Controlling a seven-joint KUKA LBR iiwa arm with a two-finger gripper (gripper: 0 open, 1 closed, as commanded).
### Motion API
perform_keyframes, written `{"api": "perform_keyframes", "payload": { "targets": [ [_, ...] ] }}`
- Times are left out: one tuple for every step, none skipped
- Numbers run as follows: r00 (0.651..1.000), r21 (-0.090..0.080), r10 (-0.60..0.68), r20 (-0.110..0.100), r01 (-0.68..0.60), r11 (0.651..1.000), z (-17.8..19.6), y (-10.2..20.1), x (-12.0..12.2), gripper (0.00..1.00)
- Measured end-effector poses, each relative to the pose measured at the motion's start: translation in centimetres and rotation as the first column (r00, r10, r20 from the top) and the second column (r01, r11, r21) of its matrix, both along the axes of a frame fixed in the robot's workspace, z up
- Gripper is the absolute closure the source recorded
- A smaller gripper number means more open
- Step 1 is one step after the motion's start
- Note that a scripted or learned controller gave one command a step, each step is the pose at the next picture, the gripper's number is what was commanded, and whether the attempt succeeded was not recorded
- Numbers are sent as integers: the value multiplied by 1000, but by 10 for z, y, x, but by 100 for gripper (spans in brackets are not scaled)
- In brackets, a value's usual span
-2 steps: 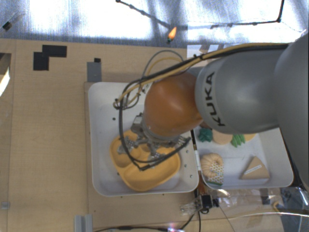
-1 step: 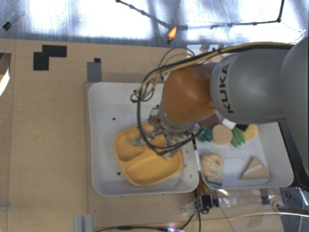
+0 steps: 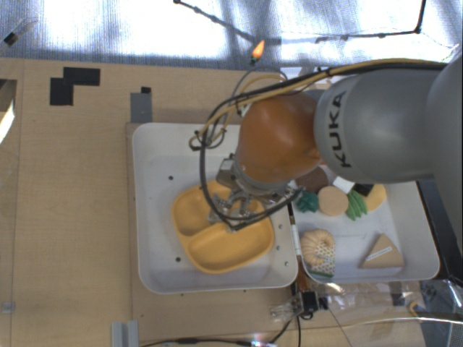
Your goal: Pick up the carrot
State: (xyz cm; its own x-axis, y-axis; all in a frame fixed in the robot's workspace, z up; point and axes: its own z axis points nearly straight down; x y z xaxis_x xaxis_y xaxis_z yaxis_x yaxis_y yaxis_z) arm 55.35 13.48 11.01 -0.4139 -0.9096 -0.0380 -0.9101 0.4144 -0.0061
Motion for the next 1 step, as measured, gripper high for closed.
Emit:
{"api": "perform_keyframes", "payload": {
  "targets": [
    [949,-12,311,51,-310,951,-4,3,-15,100]
  ]
}}
